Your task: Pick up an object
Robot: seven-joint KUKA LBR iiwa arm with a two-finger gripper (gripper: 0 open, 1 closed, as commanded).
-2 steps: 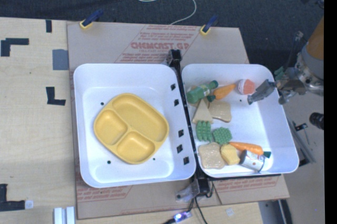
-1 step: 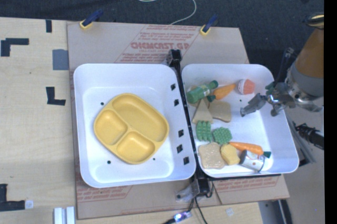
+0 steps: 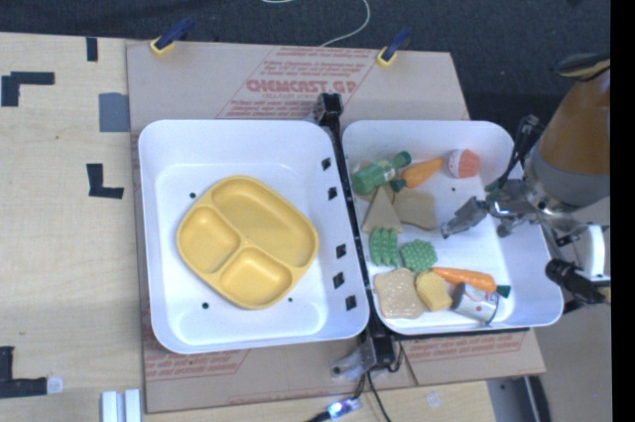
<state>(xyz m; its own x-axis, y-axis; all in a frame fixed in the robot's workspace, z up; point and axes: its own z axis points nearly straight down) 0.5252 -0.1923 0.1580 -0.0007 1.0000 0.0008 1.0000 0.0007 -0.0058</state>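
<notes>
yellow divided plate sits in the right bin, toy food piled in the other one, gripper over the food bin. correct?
Not quite. The camera view shows the yellow divided plate in the left bin, not the right one. The toy food is piled in the right bin, and the gripper is over that food bin.

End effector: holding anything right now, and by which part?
Nothing visibly held. The end effector hovers over the right shallow white bin, above the toy food; no item sits between its tips.
</notes>
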